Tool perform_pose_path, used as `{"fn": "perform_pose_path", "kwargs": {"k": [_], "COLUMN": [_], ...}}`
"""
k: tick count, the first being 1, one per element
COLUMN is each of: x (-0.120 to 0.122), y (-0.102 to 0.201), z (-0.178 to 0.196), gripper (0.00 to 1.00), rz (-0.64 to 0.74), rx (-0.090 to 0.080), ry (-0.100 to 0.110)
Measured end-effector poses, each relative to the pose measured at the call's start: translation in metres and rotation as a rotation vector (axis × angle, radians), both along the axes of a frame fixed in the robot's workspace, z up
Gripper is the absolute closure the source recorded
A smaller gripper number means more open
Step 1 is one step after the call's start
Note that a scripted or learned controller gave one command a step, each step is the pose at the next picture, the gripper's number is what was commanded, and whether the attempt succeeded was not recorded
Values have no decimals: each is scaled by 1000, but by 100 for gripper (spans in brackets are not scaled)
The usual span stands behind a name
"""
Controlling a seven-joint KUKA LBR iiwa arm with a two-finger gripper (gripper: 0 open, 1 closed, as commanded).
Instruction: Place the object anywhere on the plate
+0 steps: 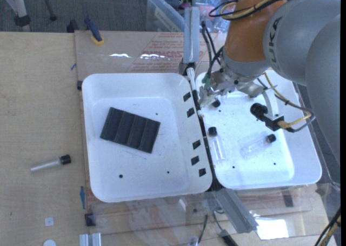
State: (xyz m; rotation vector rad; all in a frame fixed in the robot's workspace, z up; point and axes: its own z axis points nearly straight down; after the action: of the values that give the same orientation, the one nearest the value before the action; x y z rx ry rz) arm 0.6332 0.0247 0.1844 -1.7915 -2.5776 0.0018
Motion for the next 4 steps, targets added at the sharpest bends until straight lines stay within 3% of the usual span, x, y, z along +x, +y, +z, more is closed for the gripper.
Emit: {"fn": "perform_pose_path", "kwargs": {"k": [1,2,3,4], "x": [-36,-85,-56,-42], "y": [55,138,134,198], "z": [13,-41,83,1], "gripper": [100,100,100,100], "rz": [-448,-714,-386,-675], "rx": [-2,-4,-2,-4], "ry": [2,4,-3,2]}}
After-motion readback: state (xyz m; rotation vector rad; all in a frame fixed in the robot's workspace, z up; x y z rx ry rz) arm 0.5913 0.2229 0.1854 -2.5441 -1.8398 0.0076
